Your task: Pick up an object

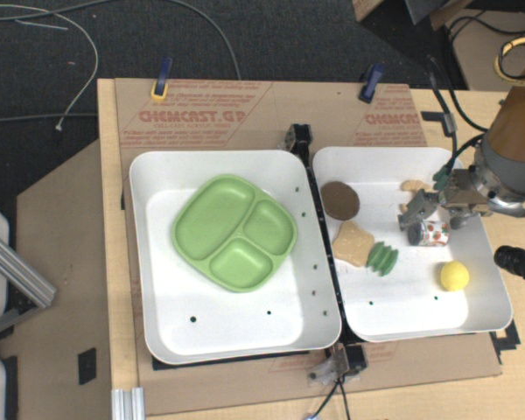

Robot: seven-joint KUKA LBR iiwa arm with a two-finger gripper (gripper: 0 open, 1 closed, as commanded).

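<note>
The gripper [424, 217] hangs low over the right bin [472, 318], reached in from the right edge, the grey wrist and orange band of the arm [512, 147] rising behind it. Whether its fingers are apart or together I cannot tell. Just under and beside it lies a small white carton [434, 233] with red marks, touching or very near the fingers; no grasp is visible.

Also in the right bin: a tan piece [411, 185] near the far wall, a brown disc [339, 200] by the left wall, a beige slice [353, 244] just below the disc, a green ridged piece [382, 259] touching the slice's right edge, and a yellow ball [454, 276] toward the near right.

The left bin [157, 313] holds a green divided plate [234, 232], lying flat and turned at an angle.
</note>
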